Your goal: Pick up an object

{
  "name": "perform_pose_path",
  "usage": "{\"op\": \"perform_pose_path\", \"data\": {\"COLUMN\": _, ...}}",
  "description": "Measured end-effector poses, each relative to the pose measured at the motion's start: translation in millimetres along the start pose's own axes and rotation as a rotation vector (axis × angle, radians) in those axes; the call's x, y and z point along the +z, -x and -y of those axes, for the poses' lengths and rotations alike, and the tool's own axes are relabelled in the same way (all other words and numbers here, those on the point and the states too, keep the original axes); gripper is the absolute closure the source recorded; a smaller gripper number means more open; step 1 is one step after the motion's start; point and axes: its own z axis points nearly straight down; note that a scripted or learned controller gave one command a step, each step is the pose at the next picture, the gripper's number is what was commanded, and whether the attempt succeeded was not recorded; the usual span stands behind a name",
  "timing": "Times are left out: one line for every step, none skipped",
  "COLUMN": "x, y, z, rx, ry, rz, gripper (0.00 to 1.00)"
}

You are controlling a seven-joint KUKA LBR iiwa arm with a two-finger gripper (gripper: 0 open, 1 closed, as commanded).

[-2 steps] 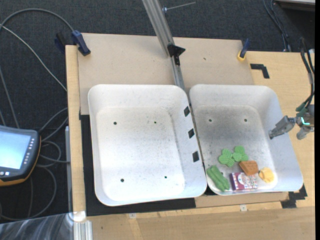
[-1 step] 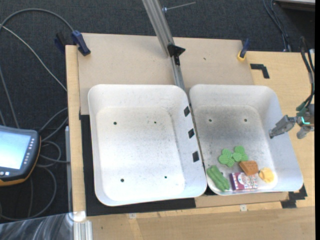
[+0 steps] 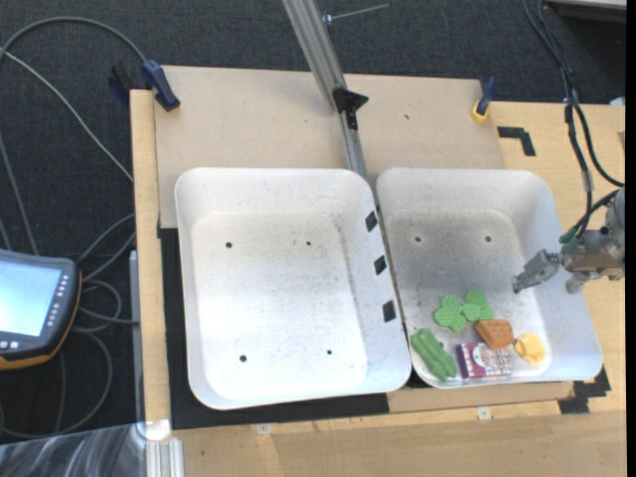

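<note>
**Approaching the Pile: Pre-Grasp Stage**

Hovering at the right bin's [image 3: 556, 207] right wall, the gripper [image 3: 545, 269] carries nothing between its fingers. Finger spacing cannot be determined from this view.

**Object location.** All candidates lie in a cluster in the right bin's near corner, below and left of the gripper and apart from it:
- green leaf [image 3: 463, 310], nearest the gripper
- brown block [image 3: 494, 332], touching the leaf's near-right edge
- yellow piece [image 3: 531, 347], right of the block
- packet [image 3: 484, 361], against the near wall
- green pod [image 3: 432, 354], leftmost

**Step in hand.** Judged as approach; no grasp has been made.

**Next move.** Likely: travel toward the cluster, select one item, descend.

**Orientation.** The pod's long axis runs from far-left to near-right. The packet's long axis runs parallel to the near wall. Crowding may hinder finger entry.
</note>
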Motion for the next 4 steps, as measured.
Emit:
{"op": "perform_pose_path", "data": {"x": 45, "y": -8, "z": -1, "rx": 0.0, "ry": -0.001, "rz": 0.0, "gripper": 0.0}}
{"op": "perform_pose_path", "data": {"x": 107, "y": -5, "z": -4, "rx": 0.001, "ry": -0.002, "rz": 0.0, "gripper": 0.0}}
{"op": "perform_pose_path", "data": {"x": 93, "y": -5, "z": -6, "rx": 0.001, "ry": 0.007, "rz": 0.003, "gripper": 1.0}}
{"op": "perform_pose_path", "data": {"x": 49, "y": -6, "z": -5, "rx": 0.0, "ry": 0.011, "rz": 0.006, "gripper": 1.0}}
